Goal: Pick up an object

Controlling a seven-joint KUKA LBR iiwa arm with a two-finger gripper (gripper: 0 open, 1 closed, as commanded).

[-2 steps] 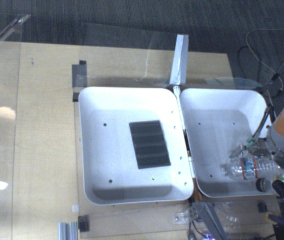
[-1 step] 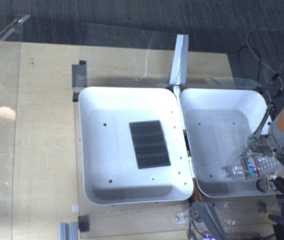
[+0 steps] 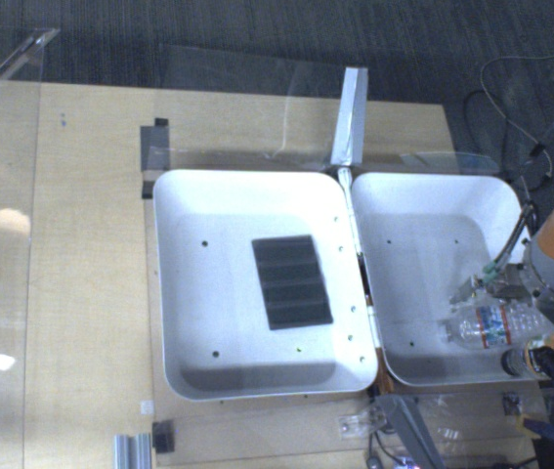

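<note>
The grey arm's two-finger gripper point(image 3: 487, 283) hangs low over the right shallow white bin point(image 3: 423, 208), just above a clear plastic bottle with a blue-and-red label point(image 3: 487, 326) lying on its side near the front right corner; how its jaws stand cannot be told; a ribbed black rectangular block point(image 3: 291, 281) lies in the left white bin point(image 3: 189, 262).

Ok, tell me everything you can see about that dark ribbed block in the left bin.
The dark ribbed block is a flat, black or charcoal rectangle, matte, perhaps rubber or foam. Three grooves across it split its top into four bands. It lies flat on the floor of the left bin, roughly at its middle, turned slightly so that its long side runs a little off the bin's walls. Nothing touches it but the bin floor; it lies apart from every wall.
</note>
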